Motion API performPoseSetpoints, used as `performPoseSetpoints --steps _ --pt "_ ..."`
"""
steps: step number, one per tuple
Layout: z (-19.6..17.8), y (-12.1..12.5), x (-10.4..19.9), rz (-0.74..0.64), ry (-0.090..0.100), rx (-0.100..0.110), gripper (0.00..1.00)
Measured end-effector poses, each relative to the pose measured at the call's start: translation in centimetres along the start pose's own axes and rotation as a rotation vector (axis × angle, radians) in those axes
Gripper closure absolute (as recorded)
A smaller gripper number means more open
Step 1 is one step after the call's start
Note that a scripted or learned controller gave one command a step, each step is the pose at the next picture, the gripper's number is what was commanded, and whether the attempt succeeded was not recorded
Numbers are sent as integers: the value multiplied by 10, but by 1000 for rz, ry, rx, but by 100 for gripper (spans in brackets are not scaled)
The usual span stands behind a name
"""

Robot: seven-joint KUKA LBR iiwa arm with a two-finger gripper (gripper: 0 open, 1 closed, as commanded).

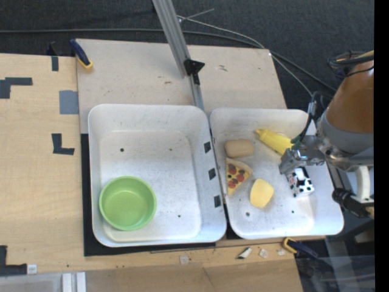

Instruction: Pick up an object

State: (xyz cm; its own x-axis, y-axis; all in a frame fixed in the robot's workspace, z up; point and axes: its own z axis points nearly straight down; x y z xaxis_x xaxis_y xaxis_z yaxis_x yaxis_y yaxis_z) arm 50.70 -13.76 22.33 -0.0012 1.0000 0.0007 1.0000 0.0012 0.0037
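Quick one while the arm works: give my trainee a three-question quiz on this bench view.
1. True or false: the round green plastic bowl sits in the left white bin.
2. Which lies nearest the gripper? A) yellow plastic bottle B) pizza-slice toy C) tan bread-roll toy
3. Fill in: the pale yellow rounded block lies in the ___ white bin.

Key: 1 true; 2 A; 3 right.

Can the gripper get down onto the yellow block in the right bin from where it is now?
Probably yes. The gripper hangs just right of the yellow block, which lies apart from the pizza slice, with nothing over it.
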Motion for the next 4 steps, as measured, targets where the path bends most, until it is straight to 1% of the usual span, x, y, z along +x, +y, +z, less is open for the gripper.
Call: performPoseSetpoints --steps 1,2,3,4 --pt "-55 -7 7 0 0 2 100" --pt "-44 10 67 -5 0 7 100" --pt "-34 26 115 -4 -1 7 100" --pt "-30 39 173 -5 0 7 100"
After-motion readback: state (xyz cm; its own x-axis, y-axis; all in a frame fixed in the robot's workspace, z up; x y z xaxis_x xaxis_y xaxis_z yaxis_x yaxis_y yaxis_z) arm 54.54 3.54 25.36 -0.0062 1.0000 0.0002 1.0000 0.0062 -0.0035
